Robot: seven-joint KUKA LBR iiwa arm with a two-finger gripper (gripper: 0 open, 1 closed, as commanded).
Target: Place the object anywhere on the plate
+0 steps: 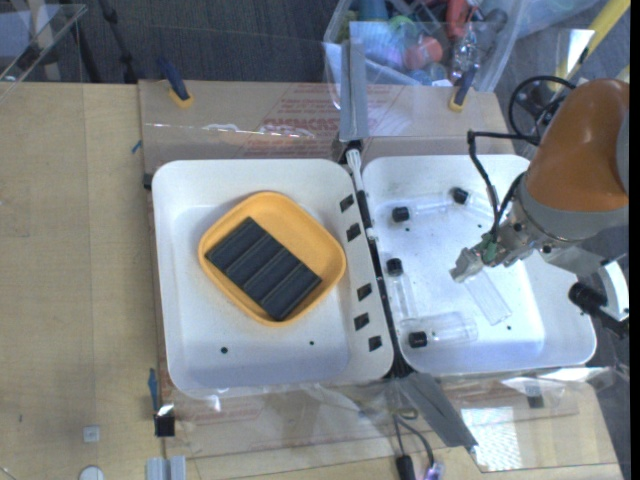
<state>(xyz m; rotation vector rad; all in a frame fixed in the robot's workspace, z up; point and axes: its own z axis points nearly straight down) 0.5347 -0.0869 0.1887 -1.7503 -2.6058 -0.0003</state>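
The claw [470, 265] hangs over the right bin [560, 343] (its grip state cannot be told); a clear tube [445, 330] lies below-left of it, and the slick tube could roll or slip before reaching the yellow plate [215, 230], far left.

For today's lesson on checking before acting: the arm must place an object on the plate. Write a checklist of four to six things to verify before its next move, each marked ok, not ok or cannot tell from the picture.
1. Square yellow plate lies in the left white bin: ok.
2. Plate free to receive: not ok, a dark ribbed rectangular slab covers its middle; only the rim is bare.
3. Objects available: ok, clear plastic tubes with black caps lie in the right white bin.
4. Hand is over the right bin: ok.
5. Hand holding an object: cannot tell.
6. Divider between bins lies across the path to the plate: ok to note, lift first.
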